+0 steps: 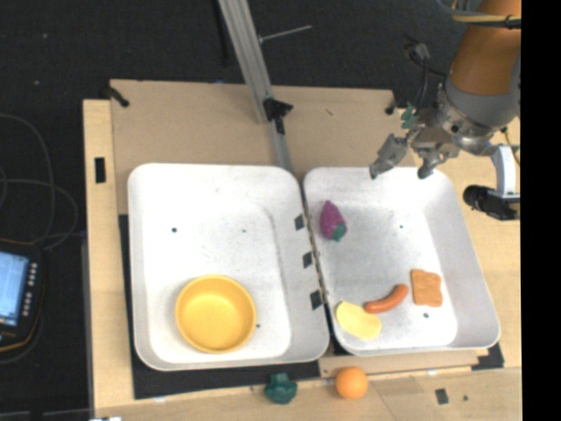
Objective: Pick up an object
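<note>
My gripper [405,163] hangs open above the far edge of the right bin [456,235], with nothing between its fingers. In that bin lie a purple bunch of grapes [331,220] near the left wall, an orange sausage [387,299], an orange block [427,287] and a pale yellow piece [358,320] at the near left corner. All of them lie well below and in front of the gripper. A yellow bowl [216,312] sits in the left bin [175,209].
An orange ball [351,382] and a small green object [280,388] lie on the bench in front of the bins. A slanted metal rail [250,60] crosses behind the bins. A tablet [13,292] sits at far left.
</note>
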Available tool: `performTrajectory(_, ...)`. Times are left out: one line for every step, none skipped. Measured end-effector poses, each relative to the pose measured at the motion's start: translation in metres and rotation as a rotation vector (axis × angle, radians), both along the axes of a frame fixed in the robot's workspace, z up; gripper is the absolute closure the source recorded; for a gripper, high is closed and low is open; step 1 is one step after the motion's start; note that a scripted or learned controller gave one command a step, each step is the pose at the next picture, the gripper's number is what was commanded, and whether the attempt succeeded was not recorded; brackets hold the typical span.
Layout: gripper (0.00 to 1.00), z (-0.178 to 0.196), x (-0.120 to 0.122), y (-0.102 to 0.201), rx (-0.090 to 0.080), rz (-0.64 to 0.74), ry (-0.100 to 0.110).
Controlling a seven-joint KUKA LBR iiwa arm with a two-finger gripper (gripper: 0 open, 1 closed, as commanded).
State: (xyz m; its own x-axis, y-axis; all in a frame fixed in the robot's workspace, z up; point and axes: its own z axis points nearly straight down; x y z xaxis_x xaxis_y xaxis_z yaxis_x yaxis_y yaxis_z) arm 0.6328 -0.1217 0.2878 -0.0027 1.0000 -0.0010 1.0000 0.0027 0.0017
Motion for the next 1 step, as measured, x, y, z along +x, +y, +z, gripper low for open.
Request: performTrajectory(0.00,0.0000,0.0000,0.0000,0.000,0.000,0.000)
